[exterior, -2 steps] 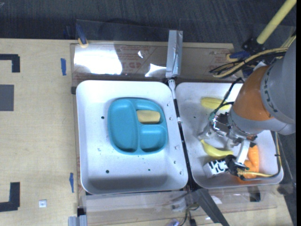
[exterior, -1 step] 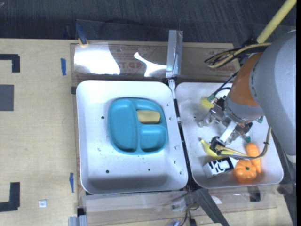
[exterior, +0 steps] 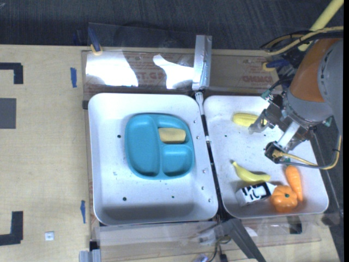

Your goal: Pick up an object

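A yellow plastic banana (exterior: 250,173) lies near the middle of the right white bin (exterior: 223,201), with bare floor to its left. A black-and-white box (exterior: 256,191), an orange pumpkin-shaped toy (exterior: 284,197) and an orange carrot (exterior: 294,180) crowd the near corner. A yellow piece (exterior: 244,119) sits beside the spread pincer (exterior: 265,137), which holds nothing. In the left white bin (exterior: 103,162), a blue divided plate (exterior: 143,146) carries a yellow block (exterior: 172,135).

The grey arm (exterior: 322,86) with its orange band reaches in from the right, and its gripper (exterior: 265,137) hangs low with fingers spread apart.
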Robot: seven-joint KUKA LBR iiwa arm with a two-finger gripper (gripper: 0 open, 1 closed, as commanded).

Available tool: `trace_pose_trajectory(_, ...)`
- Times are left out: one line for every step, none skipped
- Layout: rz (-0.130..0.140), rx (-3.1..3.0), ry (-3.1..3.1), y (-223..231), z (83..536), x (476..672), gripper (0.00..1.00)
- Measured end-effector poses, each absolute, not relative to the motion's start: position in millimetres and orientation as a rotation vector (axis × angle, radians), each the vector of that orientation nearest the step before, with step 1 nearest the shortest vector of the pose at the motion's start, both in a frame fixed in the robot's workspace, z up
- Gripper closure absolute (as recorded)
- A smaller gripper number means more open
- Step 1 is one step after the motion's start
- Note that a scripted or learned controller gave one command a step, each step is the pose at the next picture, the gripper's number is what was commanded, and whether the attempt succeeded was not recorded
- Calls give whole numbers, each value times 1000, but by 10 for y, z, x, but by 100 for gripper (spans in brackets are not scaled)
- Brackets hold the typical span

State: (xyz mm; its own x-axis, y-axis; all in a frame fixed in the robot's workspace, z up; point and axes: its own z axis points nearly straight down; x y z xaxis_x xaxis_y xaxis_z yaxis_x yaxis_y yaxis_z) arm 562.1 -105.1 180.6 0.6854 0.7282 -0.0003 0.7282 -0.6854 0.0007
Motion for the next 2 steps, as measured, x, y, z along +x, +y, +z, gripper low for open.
trace_pose_trajectory(-11, 2784, 1466, -1915, 1834, 5044, 0)
trace_pose_trajectory(10, 2631, 1748, -1996, 955, 4868, 0)
